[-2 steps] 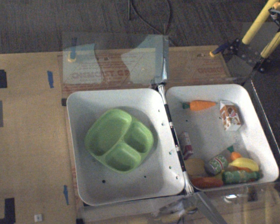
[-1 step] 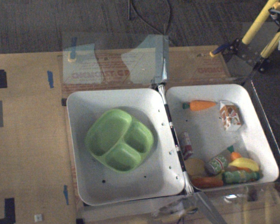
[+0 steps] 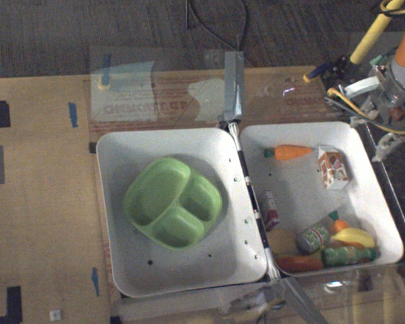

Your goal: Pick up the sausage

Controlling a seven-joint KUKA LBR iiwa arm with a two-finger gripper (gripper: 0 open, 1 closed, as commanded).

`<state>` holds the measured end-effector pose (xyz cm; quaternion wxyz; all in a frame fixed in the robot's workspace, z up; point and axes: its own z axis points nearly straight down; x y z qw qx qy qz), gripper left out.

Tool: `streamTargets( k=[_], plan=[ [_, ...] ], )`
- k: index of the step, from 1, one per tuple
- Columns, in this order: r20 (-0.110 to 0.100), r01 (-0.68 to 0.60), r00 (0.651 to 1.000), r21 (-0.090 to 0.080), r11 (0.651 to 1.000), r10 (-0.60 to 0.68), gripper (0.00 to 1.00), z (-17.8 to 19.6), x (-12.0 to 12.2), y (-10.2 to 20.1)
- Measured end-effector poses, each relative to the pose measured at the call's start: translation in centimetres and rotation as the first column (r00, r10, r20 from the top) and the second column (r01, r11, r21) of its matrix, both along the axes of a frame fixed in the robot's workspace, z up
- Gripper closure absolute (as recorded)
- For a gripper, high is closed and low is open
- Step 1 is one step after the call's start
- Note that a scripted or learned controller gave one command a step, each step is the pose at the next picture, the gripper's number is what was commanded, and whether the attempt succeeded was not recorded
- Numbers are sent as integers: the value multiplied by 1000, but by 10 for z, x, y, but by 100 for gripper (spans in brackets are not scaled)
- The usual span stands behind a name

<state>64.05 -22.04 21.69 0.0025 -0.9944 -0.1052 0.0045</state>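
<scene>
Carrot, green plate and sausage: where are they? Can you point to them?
carrot (image 3: 292,152): camera view, middle of its orange body, top of the right bin.
green plate (image 3: 172,202): camera view, centre divider, left bin.
sausage (image 3: 299,262): camera view, middle of the reddish piece at the right bin's front edge.

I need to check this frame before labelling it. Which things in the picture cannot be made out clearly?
- Gripper, camera view: cut off by the right edge, so its fingers are not readable.
- Sausage: partly covered by the green bottle and the right bin's front rim.
- Can: label too blurred to read.
- Small carton: print too small.
- Dark red packet by the divider: blurred, kind unclear.
</scene>
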Motion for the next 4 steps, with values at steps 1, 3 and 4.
streamTargets(
  k=[1, 3, 4],
  plan=[
    [4, -41, 999, -2, 999, 41, 0, 87, 21, -2],
    [4, 5, 1000, -2, 1000, -5, 0, 186, 15, -1],
    [-3, -2, 1000, -2, 1000, 2, 100, 192, 17, 3]
  ],
)
